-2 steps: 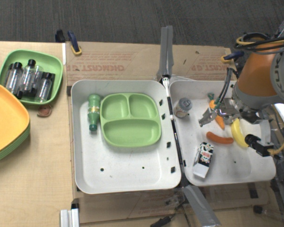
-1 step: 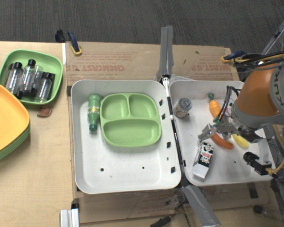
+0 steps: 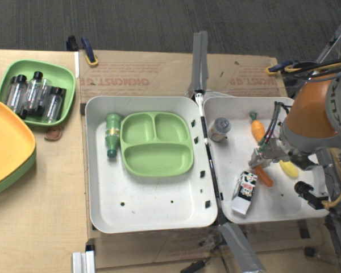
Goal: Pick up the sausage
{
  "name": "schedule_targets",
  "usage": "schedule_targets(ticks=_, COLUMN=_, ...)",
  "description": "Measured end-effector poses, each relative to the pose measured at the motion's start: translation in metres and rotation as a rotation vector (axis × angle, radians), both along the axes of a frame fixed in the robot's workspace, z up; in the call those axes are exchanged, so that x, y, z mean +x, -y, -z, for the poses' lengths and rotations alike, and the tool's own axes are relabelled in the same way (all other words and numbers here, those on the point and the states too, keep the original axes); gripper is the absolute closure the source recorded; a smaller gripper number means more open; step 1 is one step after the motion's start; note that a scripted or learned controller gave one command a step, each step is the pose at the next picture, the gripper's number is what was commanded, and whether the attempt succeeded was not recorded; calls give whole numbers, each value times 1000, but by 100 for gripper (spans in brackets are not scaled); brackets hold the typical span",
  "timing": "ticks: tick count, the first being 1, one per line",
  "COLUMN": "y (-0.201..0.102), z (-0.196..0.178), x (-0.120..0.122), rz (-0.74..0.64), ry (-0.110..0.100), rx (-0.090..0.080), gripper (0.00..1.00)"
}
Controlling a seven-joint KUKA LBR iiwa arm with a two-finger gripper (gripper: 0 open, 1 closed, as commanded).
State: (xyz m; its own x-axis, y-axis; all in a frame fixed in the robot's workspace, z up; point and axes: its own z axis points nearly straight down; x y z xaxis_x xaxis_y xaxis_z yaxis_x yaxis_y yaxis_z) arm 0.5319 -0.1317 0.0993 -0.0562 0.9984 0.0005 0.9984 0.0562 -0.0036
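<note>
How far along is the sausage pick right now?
Done: the arm has reached into the right bin and the end effector sits low, right at the sausage, an orange-red piece beside the milk carton. In hand: apparently the grasp attempt; the sausage seems to lie on the bin floor, so I cannot confirm a grip. Left: secure it and lift it clear.

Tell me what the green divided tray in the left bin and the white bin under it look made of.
Green divided tray: likely moulded plastic, matte, judging by its uniform colour and soft rounded edges. White bin: probably thin formed plastic with a slight sheen and rounded corners; painted metal can't be ruled out.
</note>
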Motion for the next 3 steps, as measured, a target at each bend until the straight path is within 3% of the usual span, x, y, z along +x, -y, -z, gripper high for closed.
schedule_targets(ticks=2, y=2, z=-17, x=0, rz=8, ry=-1, rx=0, gripper=100)
schedule_targets(ticks=3, y=-45, z=-133, x=53, rz=35, ry=1, rx=-2, gripper=100)
